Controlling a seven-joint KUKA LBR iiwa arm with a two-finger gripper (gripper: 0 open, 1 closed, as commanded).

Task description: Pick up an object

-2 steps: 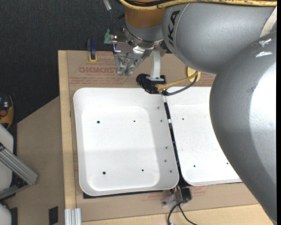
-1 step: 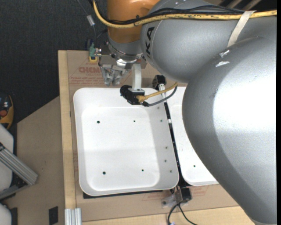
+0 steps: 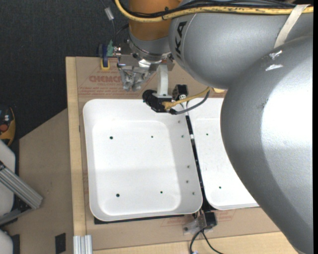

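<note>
Gripper (image 3: 132,82) above the bench's far edge
Whether it grips anything cannot be told; the left bin (image 3: 94,163) lies just below it.

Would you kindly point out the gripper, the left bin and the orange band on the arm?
gripper (image 3: 131,82): camera view, between its fingertips.
left bin (image 3: 139,163): camera view, bare floor.
orange band (image 3: 149,12): camera view, its front face.
</note>
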